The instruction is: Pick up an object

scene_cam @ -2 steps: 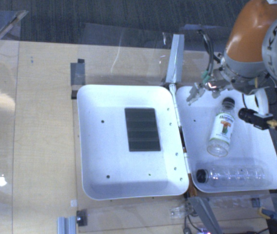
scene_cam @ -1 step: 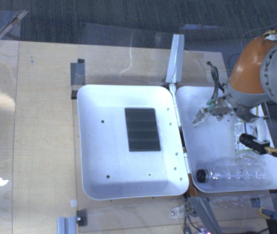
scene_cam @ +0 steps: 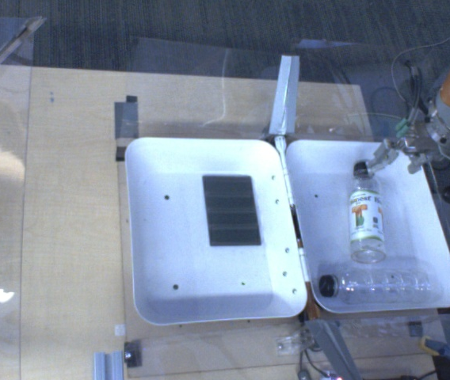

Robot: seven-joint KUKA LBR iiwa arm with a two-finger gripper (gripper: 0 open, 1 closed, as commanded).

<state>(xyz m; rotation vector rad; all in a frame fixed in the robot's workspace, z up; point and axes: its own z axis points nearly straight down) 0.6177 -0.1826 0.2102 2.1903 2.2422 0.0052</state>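
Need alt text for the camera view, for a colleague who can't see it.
The gripper hovers over the right bin, beside the cap of a labelled clear bottle; another clear bottle lies along its near edge. The left bin holds a dark ribbed block.

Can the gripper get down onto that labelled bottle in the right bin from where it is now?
Probably yes. The gripper hangs just by the cap end of the labelled bottle, with nothing above it. The clear bottle lies apart, along the right bin's near wall.

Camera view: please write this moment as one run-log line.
gripper: near cap of clear labelled plastic bottle | right white bin | nothing held
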